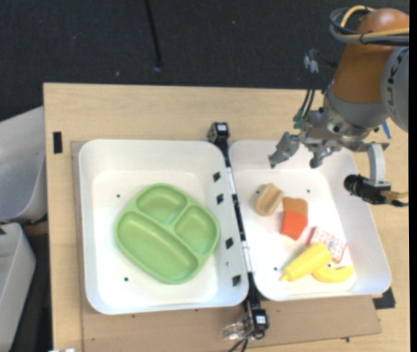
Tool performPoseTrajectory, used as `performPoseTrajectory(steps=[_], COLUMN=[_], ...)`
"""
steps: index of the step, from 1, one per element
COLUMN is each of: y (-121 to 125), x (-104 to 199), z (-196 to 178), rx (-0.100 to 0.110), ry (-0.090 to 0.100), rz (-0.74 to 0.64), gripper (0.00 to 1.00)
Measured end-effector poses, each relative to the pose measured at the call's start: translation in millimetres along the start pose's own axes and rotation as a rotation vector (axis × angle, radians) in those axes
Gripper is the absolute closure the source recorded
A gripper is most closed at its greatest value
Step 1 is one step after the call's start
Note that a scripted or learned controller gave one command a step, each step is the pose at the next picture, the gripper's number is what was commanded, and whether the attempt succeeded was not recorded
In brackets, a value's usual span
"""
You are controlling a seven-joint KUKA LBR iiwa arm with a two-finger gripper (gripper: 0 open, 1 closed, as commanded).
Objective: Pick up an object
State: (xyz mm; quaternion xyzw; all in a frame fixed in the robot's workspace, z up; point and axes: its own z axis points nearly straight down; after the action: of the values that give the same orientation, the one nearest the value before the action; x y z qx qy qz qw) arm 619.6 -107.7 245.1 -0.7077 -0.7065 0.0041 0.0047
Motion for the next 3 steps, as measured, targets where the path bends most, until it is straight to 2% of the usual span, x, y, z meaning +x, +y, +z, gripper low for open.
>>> performPoseTrajectory(steps=[1, 3], y=[2, 15], x=[0, 2], z=[-8, 108], rx=[-0.014, -0.009], ry=[-0.001, -0.002], rz=[-0.003, 0.0], gripper=[0.0, 0.0])
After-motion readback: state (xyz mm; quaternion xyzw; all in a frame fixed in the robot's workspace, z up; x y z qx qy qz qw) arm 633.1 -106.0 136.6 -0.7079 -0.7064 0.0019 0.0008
